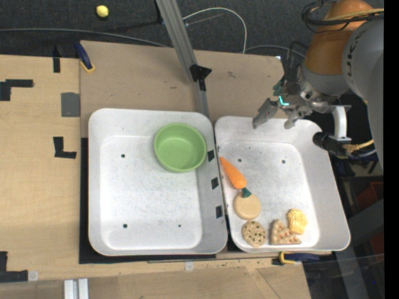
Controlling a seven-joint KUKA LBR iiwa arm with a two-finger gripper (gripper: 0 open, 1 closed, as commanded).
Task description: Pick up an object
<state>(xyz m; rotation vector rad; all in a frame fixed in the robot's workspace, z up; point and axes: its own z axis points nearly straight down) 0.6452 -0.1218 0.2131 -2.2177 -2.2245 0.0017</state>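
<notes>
Even overhead light, soft shadows, sharp

Layout relative to the right bin (324,185). The left bin (106,185) adjoins its left wall and holds a bowl (180,147) in the far right corner. Inside the right bin, a carrot (234,173) lies by the left wall; a round biscuit (247,207), cookie (254,232), waffle piece (282,233) and corn piece (297,220) cluster along its near edge. The gripper (276,118) hangs over its far rim.

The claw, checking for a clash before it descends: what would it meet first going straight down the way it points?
Probably bare floor at the right bin's far edge; the claw hangs open there, the carrot well away.
</notes>
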